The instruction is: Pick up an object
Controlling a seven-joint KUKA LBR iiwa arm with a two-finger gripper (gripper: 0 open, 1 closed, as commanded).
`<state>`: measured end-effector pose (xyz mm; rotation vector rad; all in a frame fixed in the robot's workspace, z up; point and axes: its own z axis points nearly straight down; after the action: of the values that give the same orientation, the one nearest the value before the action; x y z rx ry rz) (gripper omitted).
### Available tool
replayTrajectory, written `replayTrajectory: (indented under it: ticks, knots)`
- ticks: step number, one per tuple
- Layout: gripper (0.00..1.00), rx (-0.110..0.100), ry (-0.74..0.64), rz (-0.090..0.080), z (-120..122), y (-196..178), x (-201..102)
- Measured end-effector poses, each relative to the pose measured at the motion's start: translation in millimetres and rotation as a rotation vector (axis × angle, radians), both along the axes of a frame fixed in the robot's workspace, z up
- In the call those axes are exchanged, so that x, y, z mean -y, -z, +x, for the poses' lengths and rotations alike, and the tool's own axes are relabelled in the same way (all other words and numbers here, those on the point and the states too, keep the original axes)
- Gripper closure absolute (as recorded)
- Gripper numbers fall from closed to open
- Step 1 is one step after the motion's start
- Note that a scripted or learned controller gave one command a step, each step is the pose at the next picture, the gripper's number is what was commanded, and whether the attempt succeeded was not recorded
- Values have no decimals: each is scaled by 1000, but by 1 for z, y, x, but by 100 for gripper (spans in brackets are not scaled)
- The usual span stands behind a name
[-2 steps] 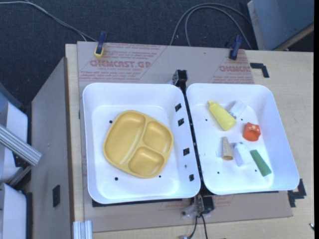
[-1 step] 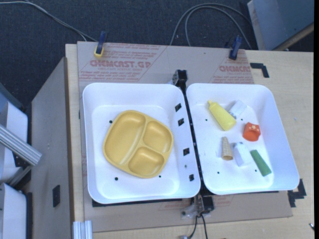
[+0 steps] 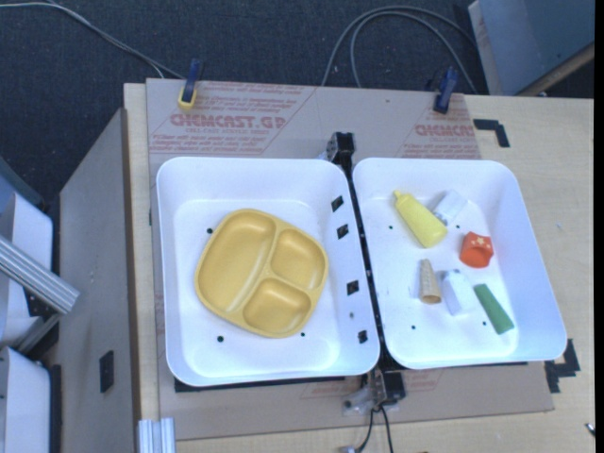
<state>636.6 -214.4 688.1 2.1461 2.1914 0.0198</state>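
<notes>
Inside the right bin (image 3: 528,253) lie a yellow bottle (image 3: 419,219) and green block (image 3: 494,309); pincer's state cannot be told

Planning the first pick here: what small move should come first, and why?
Probably bring the claw in over the right white bin, above the small orange-red block. It lies apart from the yellow squeeze bottle and green stick, leaving room around it.

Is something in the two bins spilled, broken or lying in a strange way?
Nothing stands out. The yellow divided plate lies flat but turned at an angle in the left bin. In the right bin, the yellow bottle lies on its side among small items.
</notes>
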Motion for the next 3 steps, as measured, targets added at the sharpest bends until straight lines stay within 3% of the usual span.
replayTrajectory:
  ticks: [2,3]
  knots:
    - [100,11,-4,-6,0,-23,-2]
    - [100,-77,19,49,-79,159,-63]
